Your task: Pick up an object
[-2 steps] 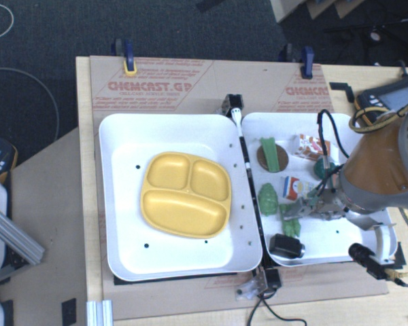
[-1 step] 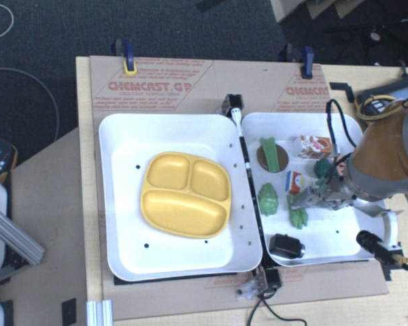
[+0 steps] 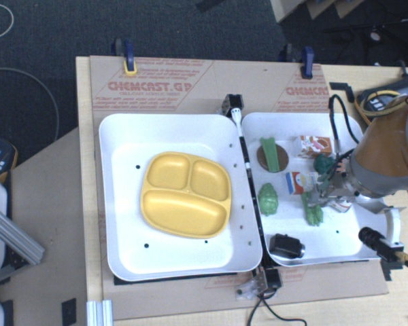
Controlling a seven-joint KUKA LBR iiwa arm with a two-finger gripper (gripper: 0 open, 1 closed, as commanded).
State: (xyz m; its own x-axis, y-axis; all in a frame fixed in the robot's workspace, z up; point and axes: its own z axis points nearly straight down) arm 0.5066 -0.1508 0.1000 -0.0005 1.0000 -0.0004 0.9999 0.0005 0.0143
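Note:
The right bin (image 3: 343, 240) holds several small objects. A green strip lies on a brown disc (image 3: 273, 156) at the bin's far left, with an orange and white packet (image 3: 315, 144) to its right. A small red and blue box (image 3: 296, 182) sits mid-bin, a lumpy green item (image 3: 268, 199) near the left wall, and a black item (image 3: 286, 245) at the front. My gripper (image 3: 321, 194) hangs low over the bin's middle, right above a green toy (image 3: 314, 214) and beside a dark teal piece (image 3: 324, 163). The arm's grey and orange body covers the bin's right part.
The left bin (image 3: 122, 148) carries a yellow divided plate (image 3: 187, 194). Black cables (image 3: 340, 114) run over the bench at the back right. Blue clamps (image 3: 128, 53) hold the brown board at the far edge.

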